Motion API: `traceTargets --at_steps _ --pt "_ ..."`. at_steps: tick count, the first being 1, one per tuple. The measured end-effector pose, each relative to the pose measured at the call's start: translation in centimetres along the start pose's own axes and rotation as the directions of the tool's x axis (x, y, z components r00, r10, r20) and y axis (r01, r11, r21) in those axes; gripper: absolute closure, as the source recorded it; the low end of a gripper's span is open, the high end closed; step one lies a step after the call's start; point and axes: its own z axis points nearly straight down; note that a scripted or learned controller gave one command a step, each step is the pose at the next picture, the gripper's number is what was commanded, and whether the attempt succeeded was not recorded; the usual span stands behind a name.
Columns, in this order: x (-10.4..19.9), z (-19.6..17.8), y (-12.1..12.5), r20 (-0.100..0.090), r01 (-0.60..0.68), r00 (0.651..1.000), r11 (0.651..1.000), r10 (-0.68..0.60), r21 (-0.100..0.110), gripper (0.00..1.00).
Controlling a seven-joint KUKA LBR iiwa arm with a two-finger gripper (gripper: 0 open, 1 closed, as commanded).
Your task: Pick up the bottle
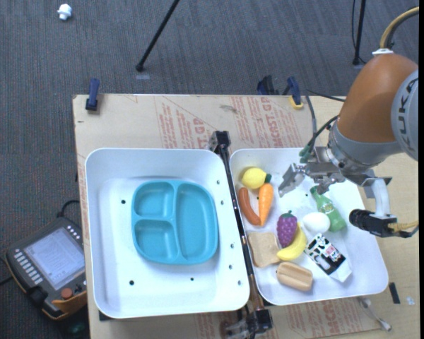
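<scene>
The green bottle (328,211) lies in the right bin (371,277), near its right side, with its neck pointing up-left. My gripper (307,181) hovers just above and left of the bottle's neck. Its fingers (291,180) are spread open with nothing between them. The grey arm with its orange band comes in from the right and hides the bin's upper right corner.
Beside the bottle lie a white egg (315,222), a milk carton (326,254), grapes (287,228) and a banana (295,246). A lemon (254,177), carrot (266,200), sausage (249,207), bread slice (263,248) and roll (295,276) fill the left part. A blue divided plate (175,221) sits in the left bin (102,274).
</scene>
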Motion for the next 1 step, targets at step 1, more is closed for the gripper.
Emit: traceTargets --at_steps 1 --pt "-4.89 12.79 -1.82 0.0 0.032 0.999 0.999 -0.032 0.0 0.0"
